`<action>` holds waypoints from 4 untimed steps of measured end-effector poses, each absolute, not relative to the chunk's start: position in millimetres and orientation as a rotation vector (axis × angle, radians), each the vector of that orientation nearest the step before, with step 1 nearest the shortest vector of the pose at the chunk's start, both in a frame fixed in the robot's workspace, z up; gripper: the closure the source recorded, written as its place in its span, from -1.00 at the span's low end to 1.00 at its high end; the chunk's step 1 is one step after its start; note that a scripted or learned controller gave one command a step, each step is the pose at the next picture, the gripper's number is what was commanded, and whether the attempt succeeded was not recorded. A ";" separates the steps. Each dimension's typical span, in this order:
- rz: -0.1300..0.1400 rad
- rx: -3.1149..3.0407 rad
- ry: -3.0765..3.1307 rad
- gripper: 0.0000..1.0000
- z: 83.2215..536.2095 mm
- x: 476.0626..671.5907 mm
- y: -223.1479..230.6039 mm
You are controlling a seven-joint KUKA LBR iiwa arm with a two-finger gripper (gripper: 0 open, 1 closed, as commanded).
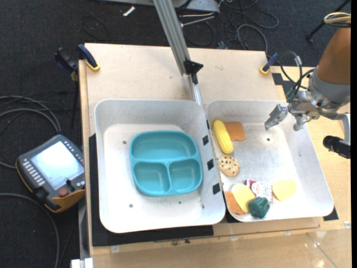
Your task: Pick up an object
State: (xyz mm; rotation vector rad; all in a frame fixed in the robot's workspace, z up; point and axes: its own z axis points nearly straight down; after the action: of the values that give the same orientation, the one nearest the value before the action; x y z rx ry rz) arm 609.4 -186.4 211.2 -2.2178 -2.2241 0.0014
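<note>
arm [334,66] cut off at right edge

You have a pale wooden counter [145,71] on a dark carpeted floor [39,32] strewn with black cables [234,21]. A handheld control pendant [50,172] lies off its left edge, an aluminium rail [170,24] crossing its back edge.

Camera position: fixed above the counter [139,66], looking down at a slant.
Distance: moderate; both white bins [111,121] fit whole.
Arm [334,66]: enters from the right.
</note>
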 end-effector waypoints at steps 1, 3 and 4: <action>0.002 -2.218 -2.224 -1.00 211.1 609.4 -186.3; 0.005 -2.214 -2.224 -1.00 116.3 620.8 -183.2; 0.003 -2.216 -2.225 -1.00 94.0 620.8 -182.2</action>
State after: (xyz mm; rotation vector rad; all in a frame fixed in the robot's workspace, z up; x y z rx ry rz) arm 620.8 -182.2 94.0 -2.2160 -2.2251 0.0029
